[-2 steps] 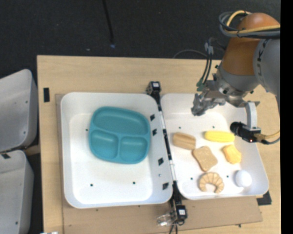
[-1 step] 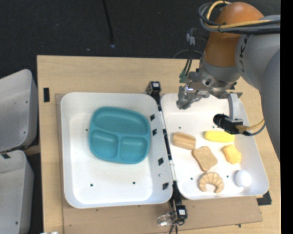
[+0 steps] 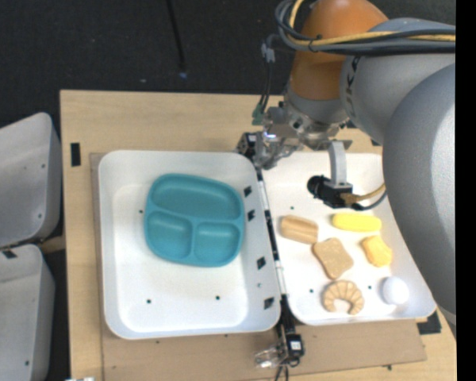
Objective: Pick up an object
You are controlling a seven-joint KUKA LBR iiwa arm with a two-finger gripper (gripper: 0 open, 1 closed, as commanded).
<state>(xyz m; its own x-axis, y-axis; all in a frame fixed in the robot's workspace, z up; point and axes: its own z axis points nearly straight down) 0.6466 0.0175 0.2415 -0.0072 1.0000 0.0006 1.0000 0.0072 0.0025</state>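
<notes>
My big grey arm with the orange band (image 3: 333, 46) comes in from the right and hangs over the back of the right shallow white bin (image 3: 301, 312); my gripper (image 3: 271, 145) sits high near the wall where the two bins meet, above the top left corner of that bin; I cannot tell how it is set from here, because the wrist hides it; I see nothing held in it. The things I could pick all lie in the right bin, nearer the front; there is a tan bread roll (image 3: 299, 229), a brown slice of toast (image 3: 333, 257) just beside it, a curly golden croissant (image 3: 343, 297) near the front, a long yellow banana shape (image 3: 357, 222), a small yellow chunk (image 3: 377, 252) below it, and a white egg (image 3: 394, 290) in the front corner; they lie close together but mostly apart from each other. The left shallow white bin (image 3: 127, 308) holds a blue plastic plate with three parts (image 3: 195, 220). I think I am at the very start; I have not reached for anything yet. Next I would need to choose one thing, maybe the bread roll since it lies nearest, move over it, and go straight down so I grab only that one.
</notes>
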